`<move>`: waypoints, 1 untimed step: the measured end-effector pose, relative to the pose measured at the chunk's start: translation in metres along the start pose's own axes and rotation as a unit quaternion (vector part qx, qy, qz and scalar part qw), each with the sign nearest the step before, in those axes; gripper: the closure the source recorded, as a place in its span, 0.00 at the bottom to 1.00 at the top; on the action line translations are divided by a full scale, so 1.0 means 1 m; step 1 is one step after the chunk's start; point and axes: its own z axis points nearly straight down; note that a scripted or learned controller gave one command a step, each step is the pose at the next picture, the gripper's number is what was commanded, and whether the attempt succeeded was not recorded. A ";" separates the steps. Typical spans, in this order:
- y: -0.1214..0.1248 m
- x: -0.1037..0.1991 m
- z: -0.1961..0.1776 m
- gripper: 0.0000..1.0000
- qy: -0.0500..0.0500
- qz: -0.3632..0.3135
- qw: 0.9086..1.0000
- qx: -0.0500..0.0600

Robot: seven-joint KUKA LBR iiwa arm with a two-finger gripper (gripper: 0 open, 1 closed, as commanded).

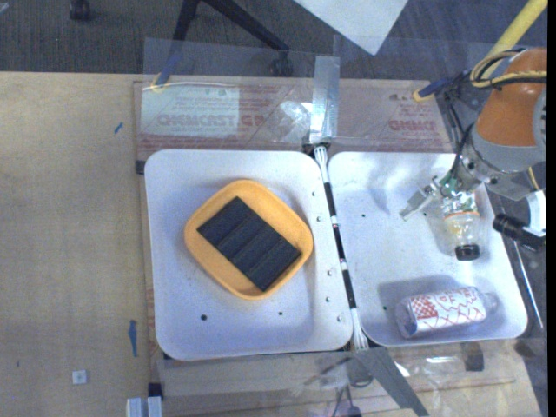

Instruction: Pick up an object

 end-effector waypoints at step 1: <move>-0.017 0.012 -0.064 0.00 -0.018 -0.056 0.998 0.004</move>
